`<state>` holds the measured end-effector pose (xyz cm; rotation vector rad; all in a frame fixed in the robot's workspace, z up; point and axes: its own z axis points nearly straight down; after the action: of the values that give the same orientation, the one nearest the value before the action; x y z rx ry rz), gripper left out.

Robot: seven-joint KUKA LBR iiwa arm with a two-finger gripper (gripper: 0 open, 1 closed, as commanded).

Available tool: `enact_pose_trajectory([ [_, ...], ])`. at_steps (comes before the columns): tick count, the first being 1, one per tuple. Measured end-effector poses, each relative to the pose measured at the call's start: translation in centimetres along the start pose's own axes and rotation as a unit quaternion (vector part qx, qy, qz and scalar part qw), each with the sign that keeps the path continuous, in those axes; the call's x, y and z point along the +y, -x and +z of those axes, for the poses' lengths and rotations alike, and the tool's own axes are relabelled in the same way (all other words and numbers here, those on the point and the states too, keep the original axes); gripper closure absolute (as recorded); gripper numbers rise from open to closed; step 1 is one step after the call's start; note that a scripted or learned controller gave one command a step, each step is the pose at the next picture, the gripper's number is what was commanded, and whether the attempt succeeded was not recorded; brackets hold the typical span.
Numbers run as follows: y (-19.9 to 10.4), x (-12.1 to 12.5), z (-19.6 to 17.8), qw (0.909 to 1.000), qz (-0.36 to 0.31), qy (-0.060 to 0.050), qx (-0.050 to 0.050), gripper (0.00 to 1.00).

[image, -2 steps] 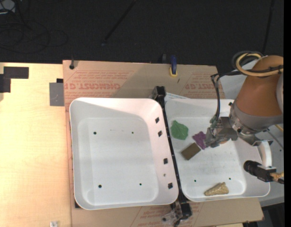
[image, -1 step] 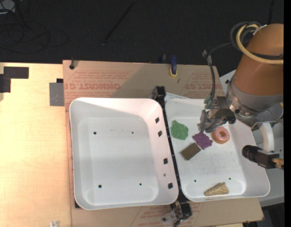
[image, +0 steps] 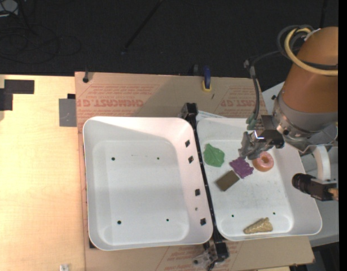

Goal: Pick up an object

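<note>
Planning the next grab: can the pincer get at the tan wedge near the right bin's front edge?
Probably yes. The tan wedge lies alone on bare floor of the right bin, well apart from the purple piece under the pincer.

the arm (image: pixel 311 72) enters from the right of the frame, its orange band filling the upper right corner with the grey wrist section just below it. a yellow cable loops over the top of the band. the pincer (image: pixel 253 147) hangs low at right of centre, pointing down and leftward; its metal parts look bunched together.
</note>
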<state>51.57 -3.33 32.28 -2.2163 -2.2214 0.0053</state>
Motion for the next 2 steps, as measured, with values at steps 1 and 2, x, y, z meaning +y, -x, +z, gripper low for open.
enact_pose_trajectory([
  [1, 0.1, 0.0, -0.9, 1.0000, 0.000, -0.002, 0.000, 1.00],
  [2, 4.2, -4.2, 1.6, 1.0000, 0.004, -0.001, 0.000, 1.00],
])
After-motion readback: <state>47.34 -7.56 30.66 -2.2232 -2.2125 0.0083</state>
